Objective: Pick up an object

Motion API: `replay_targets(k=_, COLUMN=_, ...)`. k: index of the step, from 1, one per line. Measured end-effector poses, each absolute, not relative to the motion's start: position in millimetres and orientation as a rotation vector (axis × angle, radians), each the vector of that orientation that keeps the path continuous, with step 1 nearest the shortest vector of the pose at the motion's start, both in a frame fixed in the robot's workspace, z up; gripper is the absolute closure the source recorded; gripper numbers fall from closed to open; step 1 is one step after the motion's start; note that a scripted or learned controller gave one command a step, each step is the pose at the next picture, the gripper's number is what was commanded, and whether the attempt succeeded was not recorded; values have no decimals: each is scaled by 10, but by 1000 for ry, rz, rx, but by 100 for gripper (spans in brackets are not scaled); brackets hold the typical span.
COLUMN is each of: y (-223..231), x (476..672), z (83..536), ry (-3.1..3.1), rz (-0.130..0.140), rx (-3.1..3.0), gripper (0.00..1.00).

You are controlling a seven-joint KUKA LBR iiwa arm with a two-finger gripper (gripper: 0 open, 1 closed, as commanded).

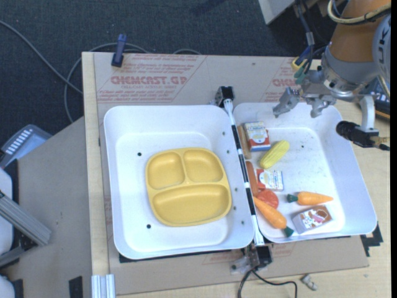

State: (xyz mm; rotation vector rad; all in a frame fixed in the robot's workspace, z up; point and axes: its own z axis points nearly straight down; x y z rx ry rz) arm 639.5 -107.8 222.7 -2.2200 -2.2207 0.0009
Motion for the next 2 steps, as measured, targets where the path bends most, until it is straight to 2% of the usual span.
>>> replay_targets(k=1, y=-1167, x=6126, z=844, ry=-2221, rz=1, rx=-2222, gripper=0)
replay_targets(k=2, y=-1073, x=5895, z=845, ry=-2219, rz=2, rx=-2220, gripper=0)
